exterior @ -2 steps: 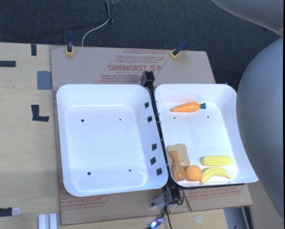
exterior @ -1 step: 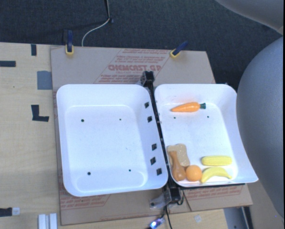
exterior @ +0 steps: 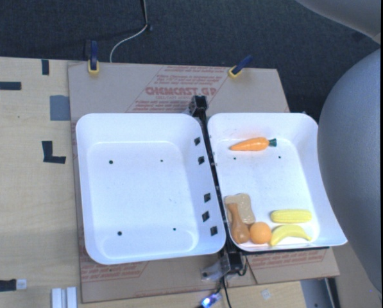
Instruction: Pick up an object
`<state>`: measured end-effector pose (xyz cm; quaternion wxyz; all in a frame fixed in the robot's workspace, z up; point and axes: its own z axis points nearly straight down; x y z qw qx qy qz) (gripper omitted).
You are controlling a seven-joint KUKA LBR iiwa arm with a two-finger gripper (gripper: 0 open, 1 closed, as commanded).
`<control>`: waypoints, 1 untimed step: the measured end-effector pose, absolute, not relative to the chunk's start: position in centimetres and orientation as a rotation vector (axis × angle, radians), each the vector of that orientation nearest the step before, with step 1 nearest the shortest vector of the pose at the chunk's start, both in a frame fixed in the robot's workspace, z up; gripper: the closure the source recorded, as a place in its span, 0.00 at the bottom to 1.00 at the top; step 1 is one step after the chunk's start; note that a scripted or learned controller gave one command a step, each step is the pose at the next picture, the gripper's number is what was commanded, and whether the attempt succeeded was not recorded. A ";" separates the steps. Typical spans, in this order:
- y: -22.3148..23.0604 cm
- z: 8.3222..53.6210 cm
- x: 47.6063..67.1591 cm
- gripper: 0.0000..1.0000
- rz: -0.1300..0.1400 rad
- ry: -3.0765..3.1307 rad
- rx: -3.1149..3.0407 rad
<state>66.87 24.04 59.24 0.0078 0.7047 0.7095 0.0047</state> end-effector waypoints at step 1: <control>24.2 60.2 67.0 1.00 0.030 2.211 2.200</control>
